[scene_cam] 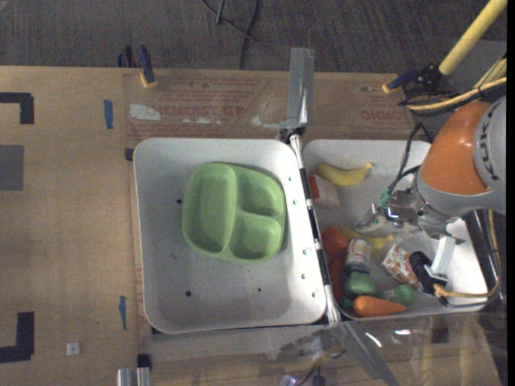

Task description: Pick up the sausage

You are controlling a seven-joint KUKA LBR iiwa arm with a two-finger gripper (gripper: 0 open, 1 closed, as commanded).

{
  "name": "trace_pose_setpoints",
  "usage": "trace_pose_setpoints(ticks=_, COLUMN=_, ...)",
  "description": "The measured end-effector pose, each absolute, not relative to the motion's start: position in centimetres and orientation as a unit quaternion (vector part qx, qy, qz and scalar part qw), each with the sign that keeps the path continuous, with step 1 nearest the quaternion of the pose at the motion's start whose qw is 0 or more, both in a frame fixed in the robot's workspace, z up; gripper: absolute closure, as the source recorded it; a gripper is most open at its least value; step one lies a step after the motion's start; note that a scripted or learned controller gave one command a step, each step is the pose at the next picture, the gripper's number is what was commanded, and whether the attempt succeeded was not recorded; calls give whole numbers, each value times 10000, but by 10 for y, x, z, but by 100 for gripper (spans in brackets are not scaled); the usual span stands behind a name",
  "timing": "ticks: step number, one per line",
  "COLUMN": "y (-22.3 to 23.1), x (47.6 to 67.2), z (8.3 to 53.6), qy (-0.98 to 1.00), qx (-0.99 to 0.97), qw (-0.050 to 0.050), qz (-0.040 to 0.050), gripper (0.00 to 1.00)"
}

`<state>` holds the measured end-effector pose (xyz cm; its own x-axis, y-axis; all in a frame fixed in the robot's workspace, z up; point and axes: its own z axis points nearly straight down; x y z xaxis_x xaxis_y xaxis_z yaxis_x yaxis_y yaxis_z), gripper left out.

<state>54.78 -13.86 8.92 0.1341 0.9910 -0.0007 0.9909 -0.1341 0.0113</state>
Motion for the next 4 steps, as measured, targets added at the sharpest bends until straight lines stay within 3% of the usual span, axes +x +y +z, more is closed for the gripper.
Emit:
trace_pose_setpoints(ticks=2, y=-182, x=485, z=89, qy=3438, qx=9390, qw=25, qz=42, gripper=0)
trace_pose_setpoints(ticks=3, y=-153, x=482, z=89, qy=1101, qx=9939, qw=36, qz=47, gripper=0)
trace_pose_setpoints(ticks=4, y=-154, x=481, z=98, qy=1109, qx=9938, qw=33, qz=20, gripper=100)
